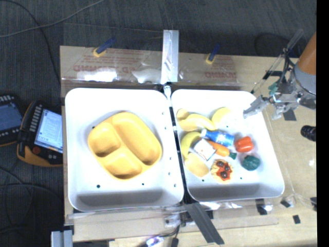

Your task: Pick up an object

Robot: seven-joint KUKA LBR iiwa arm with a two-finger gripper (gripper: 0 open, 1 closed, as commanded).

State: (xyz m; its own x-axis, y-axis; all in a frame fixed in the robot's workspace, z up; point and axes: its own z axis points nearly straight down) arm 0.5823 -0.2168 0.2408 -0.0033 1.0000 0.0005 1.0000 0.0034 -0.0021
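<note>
Jaws' opening cannot be told; they hang over the right bin's (272, 153) far corner, toys (218, 143) below-left.

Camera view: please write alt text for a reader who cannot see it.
A grey two-finger gripper hovers over the right white bin's top-right rim, above small toy foods. The left white bin holds a yellow three-compartment plastic tray.

You see two bins of smooth white plastic, the left bin (77, 138) and the right bin (267, 179), both slightly glossy. The yellow divided tray (125, 144) looks like smooth, softly shining plastic. The red pepper toy (244, 144) and green toy (251, 162) look like glossy plastic. The bench (298, 158) looks like pale matt wood, the floor (61, 9) like dark rough carpet
</note>
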